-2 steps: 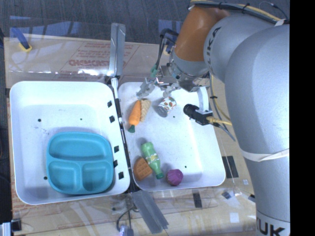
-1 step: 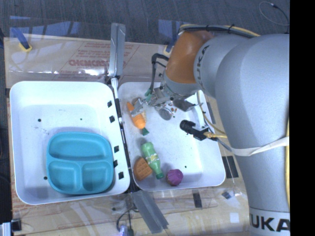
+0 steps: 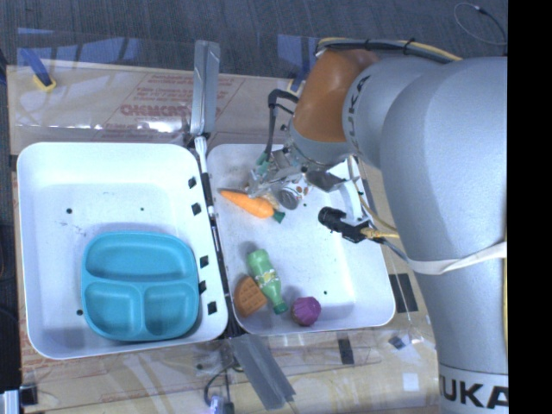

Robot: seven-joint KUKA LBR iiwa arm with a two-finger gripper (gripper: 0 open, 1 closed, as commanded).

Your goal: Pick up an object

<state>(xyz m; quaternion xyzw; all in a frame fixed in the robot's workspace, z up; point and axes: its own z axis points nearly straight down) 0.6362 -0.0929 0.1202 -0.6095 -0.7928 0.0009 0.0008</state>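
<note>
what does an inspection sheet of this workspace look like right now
surface: two white bins, left bin, right bin, on a bench
job's things: carrot, green bottle, brown cookie-like item, purple item, all in right bin
clutter: blue divided tray in left bin
grippers: pincer low over right bin's far end, just beyond carrot
cables: black cable by wrist
surroundings: printed sheet behind bins

I work in a robotics lab; my worktop (image 3: 103,102) bears two white bins (image 3: 43,231) taped under clear plastic sheeting (image 3: 86,93); toy food, a carrot (image 3: 246,203) among it; cables (image 3: 479,15) trail over grey carpet (image 3: 129,7).
</note>
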